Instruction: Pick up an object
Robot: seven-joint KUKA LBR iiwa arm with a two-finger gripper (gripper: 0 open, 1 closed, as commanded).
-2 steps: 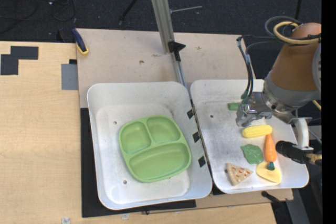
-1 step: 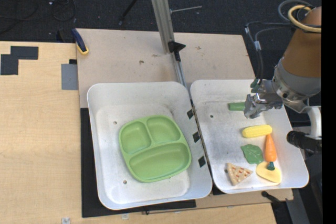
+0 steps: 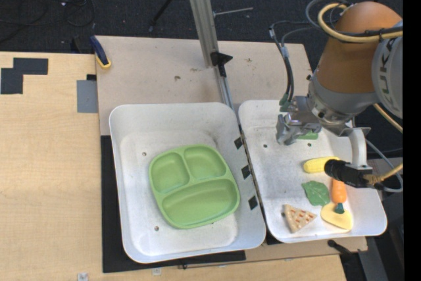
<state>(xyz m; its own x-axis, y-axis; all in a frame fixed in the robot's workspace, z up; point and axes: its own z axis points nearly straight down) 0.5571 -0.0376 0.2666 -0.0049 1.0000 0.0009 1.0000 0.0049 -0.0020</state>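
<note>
My gripper [image 3: 287,133] hangs over the upper part of the right bin [image 3: 273,168], just above its floor. Below and to the right of it lie several toy foods: a yellow piece [image 3: 314,165], a green leaf [image 3: 316,192], an orange carrot [image 3: 338,191], a yellow wedge [image 3: 337,216] and a pizza slice [image 3: 298,217]. A small green bit [image 3: 306,136] shows right beside the gripper; I cannot tell what it is. The gripper touches none of the toy foods.
The left bin [image 3: 128,141] holds a green divided plate [image 3: 193,185]. A metal post [image 3: 202,16] stands behind the bins. The bulky arm [image 3: 355,56] leans over the right bin's far right corner.
</note>
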